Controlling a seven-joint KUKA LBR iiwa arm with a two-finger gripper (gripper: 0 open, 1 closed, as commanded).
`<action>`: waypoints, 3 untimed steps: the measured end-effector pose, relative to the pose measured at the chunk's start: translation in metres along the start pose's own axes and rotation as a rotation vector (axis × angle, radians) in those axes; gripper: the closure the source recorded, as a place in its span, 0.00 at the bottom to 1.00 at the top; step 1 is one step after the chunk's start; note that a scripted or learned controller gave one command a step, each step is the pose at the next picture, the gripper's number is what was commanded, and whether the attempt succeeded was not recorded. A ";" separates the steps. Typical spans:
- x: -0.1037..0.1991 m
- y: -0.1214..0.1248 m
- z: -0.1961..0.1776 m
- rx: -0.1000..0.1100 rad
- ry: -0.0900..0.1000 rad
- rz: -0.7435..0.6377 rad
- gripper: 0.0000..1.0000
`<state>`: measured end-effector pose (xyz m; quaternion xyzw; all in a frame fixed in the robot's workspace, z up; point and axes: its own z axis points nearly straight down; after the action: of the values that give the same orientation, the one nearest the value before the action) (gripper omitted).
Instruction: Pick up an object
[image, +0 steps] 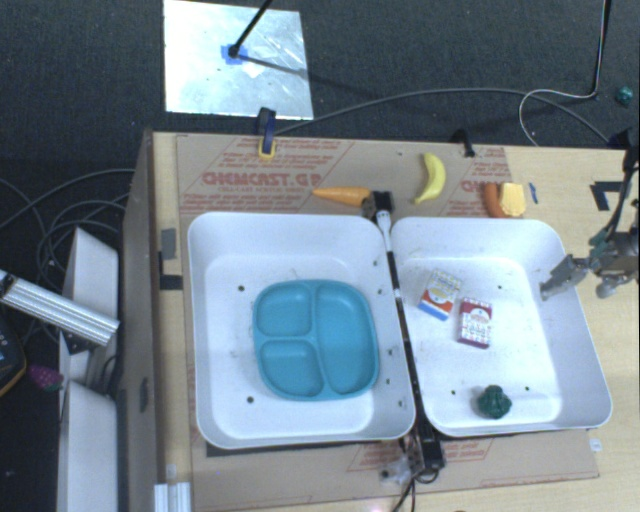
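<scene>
In the right bin (575, 345) lie a small white box with orange and blue print (438, 297), a red box (475, 323) beside it, and a dark green lump (492, 402) near the front wall. My gripper (585, 284) hangs over the right bin's far right rim, to the right of the boxes and well apart from them. Its two grey fingers stand spread, open, with nothing between them.
The left bin (225, 290) holds a blue divided plate (316, 338). Behind the bins, on the cardboard, lie a banana (432, 177), a carrot (342, 196) and an orange-yellow piece (504, 199). A black clamp (381, 206) sits where the bins meet.
</scene>
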<state>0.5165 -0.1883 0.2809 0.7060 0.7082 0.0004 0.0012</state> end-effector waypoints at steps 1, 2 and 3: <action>0.025 0.079 0.092 0.003 0.002 -0.001 0.00; 0.041 0.054 0.190 0.005 0.002 0.001 0.00; 0.075 0.036 0.197 0.002 0.002 0.000 0.00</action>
<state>0.5527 -0.1137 0.0840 0.7060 0.7082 0.0003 -0.0003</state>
